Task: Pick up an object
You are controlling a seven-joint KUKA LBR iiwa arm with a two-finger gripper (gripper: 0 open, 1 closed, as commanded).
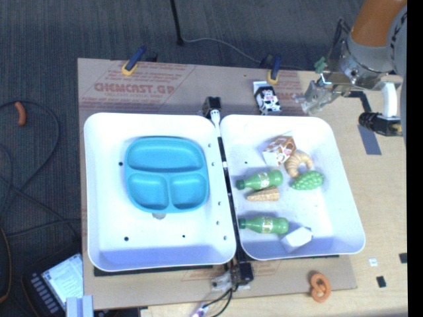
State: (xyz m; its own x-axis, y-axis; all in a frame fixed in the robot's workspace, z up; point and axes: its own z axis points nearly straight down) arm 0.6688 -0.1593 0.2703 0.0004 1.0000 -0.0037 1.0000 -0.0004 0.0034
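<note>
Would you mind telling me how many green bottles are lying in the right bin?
2. One green bottle lies near the bin's middle, just above the cone-shaped piece. The other green bottle lies nearer the front, beside the white block. None appears hidden.

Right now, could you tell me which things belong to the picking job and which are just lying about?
Job: pincer; right bin; two green bottles; croissant; green bumpy toy; cone; white block.

Lying about: blue tray; left bin; clamps; pretzel.

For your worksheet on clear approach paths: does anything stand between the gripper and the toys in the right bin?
Nothing visible does. The gripper hangs above the right bin's far rim, and the croissant and two green bottles lie uncovered below it.
</note>
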